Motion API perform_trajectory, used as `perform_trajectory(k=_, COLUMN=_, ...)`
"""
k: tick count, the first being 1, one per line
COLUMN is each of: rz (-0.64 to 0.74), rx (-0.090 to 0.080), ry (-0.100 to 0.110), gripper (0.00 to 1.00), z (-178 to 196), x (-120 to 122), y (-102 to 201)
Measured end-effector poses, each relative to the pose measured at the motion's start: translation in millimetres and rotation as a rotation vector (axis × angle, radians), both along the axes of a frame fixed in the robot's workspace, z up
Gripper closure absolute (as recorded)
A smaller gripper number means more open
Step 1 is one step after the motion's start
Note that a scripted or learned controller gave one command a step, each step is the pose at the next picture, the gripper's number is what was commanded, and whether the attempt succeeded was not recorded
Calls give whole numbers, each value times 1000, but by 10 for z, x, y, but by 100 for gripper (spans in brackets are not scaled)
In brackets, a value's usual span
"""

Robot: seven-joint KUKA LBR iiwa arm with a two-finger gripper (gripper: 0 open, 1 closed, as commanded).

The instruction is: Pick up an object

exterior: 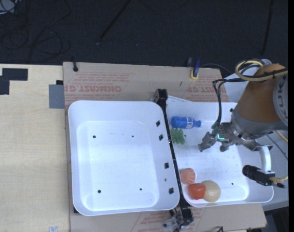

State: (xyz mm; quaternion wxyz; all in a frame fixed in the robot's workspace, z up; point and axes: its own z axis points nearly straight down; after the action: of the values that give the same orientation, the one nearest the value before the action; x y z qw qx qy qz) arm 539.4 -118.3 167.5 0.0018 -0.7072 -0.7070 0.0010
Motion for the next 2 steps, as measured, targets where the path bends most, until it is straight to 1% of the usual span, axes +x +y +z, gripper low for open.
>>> perform_trajectory(k=1, rz=3, rx=-8, ry=-22, gripper=0, z=1450, x=670, y=-371)
perform_trajectory(k=2, rz=-1, rx=2, ry=11, gripper=0, z=50, x=601, y=-516)
